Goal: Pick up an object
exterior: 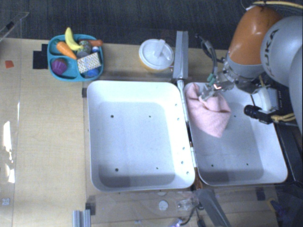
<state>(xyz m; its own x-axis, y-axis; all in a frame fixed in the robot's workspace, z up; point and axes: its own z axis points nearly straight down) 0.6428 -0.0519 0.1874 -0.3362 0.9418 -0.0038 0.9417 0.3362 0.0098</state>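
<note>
Camera view: gripper (211, 90) at pink cloth (210, 112), right bin (265, 169).
Cloth trails down-right from jaws, which pinch its upper edge; cloth appears partly lifted.

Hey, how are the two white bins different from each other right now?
The right bin has a pink cloth in its upper left corner, while the left bin shows bare white floor. The end effector sits over the right bin at the cloth; nothing reaches over the left bin. The left bin also looks wider. Both are shallow, white, round-cornered, and sit side by side.
</note>
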